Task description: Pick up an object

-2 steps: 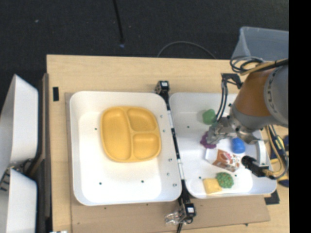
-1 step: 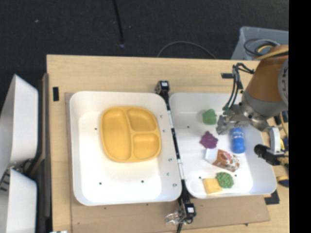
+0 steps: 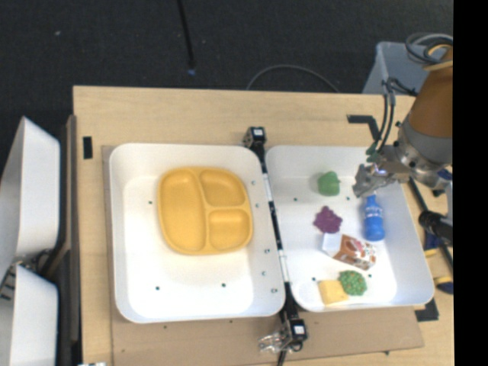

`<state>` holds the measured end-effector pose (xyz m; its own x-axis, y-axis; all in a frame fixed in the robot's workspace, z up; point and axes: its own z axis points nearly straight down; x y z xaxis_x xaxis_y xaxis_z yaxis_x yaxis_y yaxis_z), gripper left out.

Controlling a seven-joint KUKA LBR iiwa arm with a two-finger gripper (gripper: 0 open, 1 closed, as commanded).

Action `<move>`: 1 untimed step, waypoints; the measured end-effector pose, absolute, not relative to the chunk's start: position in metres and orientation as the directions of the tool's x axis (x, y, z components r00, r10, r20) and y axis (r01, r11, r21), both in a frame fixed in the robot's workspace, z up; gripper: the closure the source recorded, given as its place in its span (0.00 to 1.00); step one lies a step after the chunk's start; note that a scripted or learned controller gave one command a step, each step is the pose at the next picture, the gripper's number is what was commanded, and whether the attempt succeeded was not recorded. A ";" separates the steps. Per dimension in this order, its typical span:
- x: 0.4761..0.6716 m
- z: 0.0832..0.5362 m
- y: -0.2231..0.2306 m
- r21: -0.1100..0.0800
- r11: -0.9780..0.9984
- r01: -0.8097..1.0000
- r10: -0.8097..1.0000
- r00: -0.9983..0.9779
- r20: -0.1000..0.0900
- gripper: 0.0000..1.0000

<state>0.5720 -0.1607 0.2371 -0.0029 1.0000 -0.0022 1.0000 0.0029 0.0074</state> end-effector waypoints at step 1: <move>0.573 0.272 -0.162 0.006 0.004 1.000 1.000 -0.004 -0.002 1.00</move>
<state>0.5732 -0.1619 0.2716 -0.0040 1.0000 -0.0016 1.0000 0.0041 0.0056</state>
